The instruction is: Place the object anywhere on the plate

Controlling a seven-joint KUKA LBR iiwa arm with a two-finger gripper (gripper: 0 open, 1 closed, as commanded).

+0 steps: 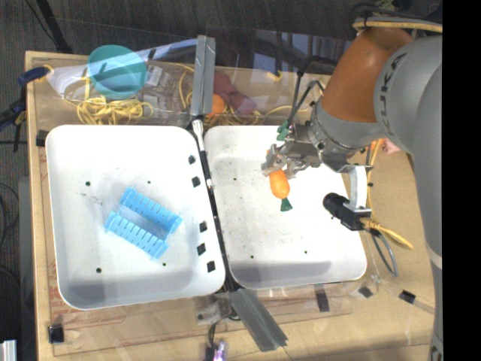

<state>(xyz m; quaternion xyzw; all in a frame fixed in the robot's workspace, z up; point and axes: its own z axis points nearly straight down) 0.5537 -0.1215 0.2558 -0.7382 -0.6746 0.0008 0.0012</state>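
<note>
A small orange toy carrot (pixel 279 185) with a green tip is over the upper middle of the right bin (pixel 248 235). Its green end points down and to the right. My gripper (pixel 276 166) reaches in from the right and is directly above it, with the carrot's orange top end caught between the fingertips. A blue ridged, rack-like plate (pixel 143 222) lies flat in the middle of the left bin (pixel 75 179), far to the left of the gripper.
A raised divider with black clips (pixel 204 201) separates the two bins. Behind the bins lie a teal bowl (pixel 116 70), yellow cord (pixel 109 110) and clear plastic. The floor of the right bin around the carrot is bare white.
</note>
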